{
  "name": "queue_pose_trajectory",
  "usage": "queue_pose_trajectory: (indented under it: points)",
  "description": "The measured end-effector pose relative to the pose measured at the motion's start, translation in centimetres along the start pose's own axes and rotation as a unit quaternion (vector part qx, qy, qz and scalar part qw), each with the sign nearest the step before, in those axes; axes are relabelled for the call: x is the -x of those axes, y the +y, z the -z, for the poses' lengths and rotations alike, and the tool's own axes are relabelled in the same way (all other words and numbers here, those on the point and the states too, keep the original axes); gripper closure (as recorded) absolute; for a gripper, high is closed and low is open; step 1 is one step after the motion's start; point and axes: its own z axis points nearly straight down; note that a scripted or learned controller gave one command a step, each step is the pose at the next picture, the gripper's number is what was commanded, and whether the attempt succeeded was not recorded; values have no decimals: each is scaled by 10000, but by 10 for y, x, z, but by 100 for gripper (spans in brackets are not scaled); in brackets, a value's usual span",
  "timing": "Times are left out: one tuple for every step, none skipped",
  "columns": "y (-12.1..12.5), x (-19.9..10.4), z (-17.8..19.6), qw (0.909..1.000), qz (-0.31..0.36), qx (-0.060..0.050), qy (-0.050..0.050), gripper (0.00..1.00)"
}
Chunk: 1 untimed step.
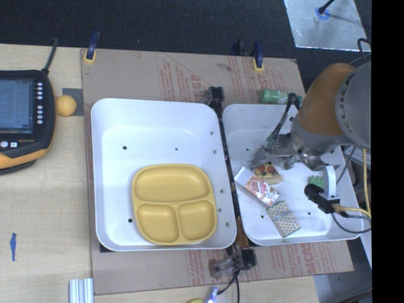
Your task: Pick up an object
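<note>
Reaching into right bin (fingers state unclear); cardboard underlay, yellow tray left

Grey arm reaching in from the right, orange-banded wrist bent low, jaws unclear

Glossy yellow plastic tray

A yellow divided plate sits in the left bin. In the right bin, the claw is low, just above small packets.
</note>
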Motion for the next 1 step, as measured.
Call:
queue_pose_trajectory:
  points:
    - [19, -4, 1, 10000, 2, 13, -1, 0]
